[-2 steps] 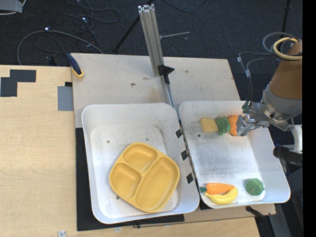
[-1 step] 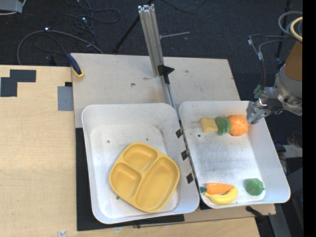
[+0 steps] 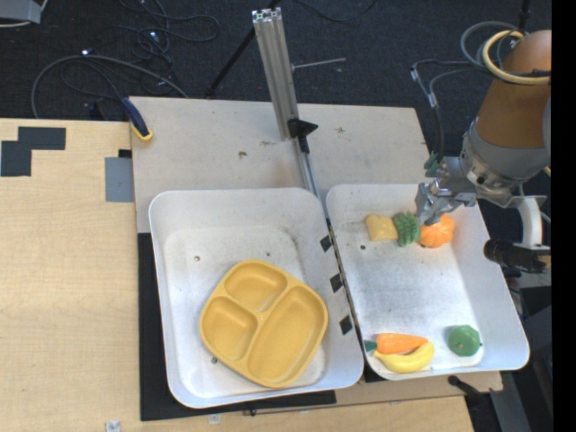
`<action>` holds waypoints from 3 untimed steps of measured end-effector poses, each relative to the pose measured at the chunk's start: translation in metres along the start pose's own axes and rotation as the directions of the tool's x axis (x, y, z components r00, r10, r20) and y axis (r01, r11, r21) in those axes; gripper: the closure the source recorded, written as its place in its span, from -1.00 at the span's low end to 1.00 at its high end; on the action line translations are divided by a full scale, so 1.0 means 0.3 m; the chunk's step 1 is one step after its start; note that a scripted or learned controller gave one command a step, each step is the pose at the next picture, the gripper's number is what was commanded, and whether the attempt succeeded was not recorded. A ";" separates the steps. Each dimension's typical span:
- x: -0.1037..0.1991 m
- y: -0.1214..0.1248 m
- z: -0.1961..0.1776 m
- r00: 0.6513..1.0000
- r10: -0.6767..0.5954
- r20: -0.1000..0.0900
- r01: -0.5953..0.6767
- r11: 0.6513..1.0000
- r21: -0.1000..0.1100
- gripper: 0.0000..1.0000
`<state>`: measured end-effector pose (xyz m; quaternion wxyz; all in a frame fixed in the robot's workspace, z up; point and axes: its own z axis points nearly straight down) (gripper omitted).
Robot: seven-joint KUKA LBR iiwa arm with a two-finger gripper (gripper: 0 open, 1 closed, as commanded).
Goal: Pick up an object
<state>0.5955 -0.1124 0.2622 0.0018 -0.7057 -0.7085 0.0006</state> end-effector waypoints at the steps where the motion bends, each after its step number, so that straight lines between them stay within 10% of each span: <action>1: 0.175 0.005 0.064 1.000 0.000 -0.001 0.000 1.000 0.001 1.00; 3: 0.565 0.018 0.058 1.000 -0.001 0.000 0.001 1.000 -0.001 1.00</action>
